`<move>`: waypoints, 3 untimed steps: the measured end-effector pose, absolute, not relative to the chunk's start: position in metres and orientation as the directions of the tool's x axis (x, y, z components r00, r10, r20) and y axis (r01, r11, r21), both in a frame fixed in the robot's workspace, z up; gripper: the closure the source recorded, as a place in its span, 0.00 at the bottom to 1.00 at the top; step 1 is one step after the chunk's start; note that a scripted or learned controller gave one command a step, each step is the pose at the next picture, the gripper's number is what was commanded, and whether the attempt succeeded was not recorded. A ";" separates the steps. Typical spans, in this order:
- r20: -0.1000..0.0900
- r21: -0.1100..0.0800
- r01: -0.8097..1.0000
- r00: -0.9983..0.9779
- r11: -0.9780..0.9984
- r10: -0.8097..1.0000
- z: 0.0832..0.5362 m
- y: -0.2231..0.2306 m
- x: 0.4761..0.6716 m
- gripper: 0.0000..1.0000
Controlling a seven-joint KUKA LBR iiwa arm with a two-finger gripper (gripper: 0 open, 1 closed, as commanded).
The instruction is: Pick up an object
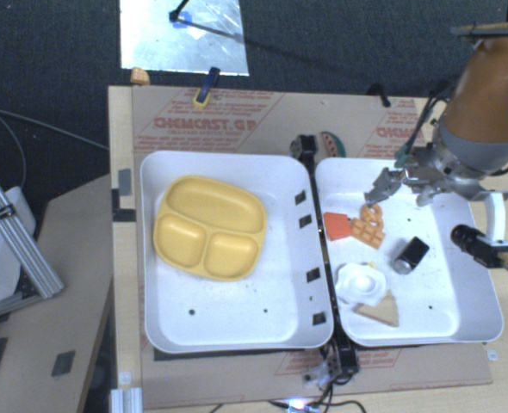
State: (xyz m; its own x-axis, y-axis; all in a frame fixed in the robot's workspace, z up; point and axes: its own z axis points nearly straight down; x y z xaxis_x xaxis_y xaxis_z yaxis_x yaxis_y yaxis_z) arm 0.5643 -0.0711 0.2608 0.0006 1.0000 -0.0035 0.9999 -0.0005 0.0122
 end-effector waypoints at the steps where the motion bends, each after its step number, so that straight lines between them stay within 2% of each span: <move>1: -0.001 0.006 1.000 -0.004 0.004 1.000 0.267 -0.068 0.562 1.00; 2: 0.002 -0.001 1.000 -0.009 0.009 1.000 0.241 0.003 0.537 1.00; 3: 0.003 0.000 1.000 -0.012 0.012 1.000 0.229 0.081 0.523 1.00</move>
State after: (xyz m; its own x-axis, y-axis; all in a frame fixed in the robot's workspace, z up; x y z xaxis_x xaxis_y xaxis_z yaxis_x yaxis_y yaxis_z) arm 0.5232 0.0810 0.2292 -0.0116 0.9999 0.0034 0.9999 0.0116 0.0003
